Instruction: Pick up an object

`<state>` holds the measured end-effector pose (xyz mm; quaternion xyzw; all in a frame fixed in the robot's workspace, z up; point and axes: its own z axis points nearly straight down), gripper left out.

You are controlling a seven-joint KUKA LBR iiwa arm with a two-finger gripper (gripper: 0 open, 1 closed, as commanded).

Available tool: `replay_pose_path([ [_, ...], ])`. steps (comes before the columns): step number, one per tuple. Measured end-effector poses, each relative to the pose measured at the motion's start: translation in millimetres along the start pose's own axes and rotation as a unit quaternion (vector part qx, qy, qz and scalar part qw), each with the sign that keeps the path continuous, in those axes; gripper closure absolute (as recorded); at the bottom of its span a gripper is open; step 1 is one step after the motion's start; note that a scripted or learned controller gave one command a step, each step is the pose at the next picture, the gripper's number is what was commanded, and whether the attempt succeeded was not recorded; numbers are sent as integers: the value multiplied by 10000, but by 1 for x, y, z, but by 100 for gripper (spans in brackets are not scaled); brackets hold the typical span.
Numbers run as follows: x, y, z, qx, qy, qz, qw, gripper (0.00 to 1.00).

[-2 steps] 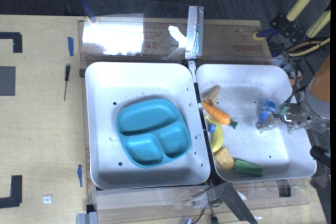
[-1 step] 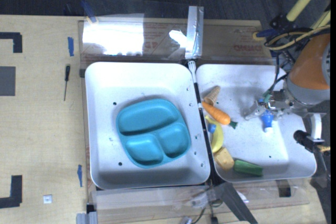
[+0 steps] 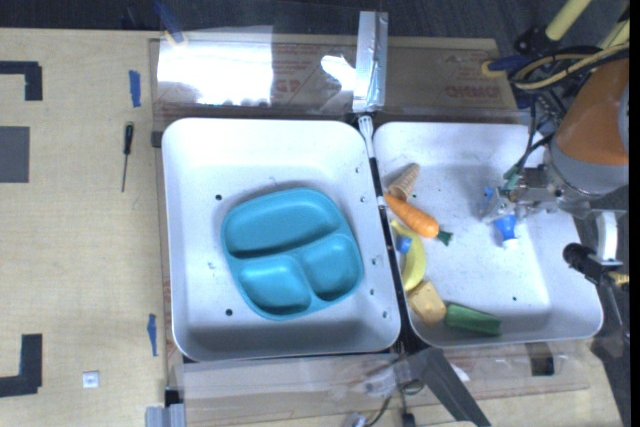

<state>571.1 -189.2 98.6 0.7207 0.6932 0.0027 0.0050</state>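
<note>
Lying slantwise, the orange carrot (image 3: 412,214) shows green leaves; claw (image 3: 507,212) state unclear.

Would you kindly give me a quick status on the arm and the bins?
Gripper low over right bin, nothing seen between fingers. Carrot, banana, green piece lie along bin's left and front. Blue tray in left bin.

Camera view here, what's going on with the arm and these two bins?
The arm reaches in from the right, its end effector low over the right bin, near a small blue object. Nothing is visibly held. A carrot, banana and green vegetable lie clustered along that bin's left side. The left bin holds a blue divided tray, untouched.
</note>
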Motion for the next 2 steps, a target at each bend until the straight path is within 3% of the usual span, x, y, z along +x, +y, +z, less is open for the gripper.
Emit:
replay_pose_path([
  [1,-12,47,13,41,14,-486,9988,100],
  [2,91,44,-144,4,20,-550,9985,100],
])
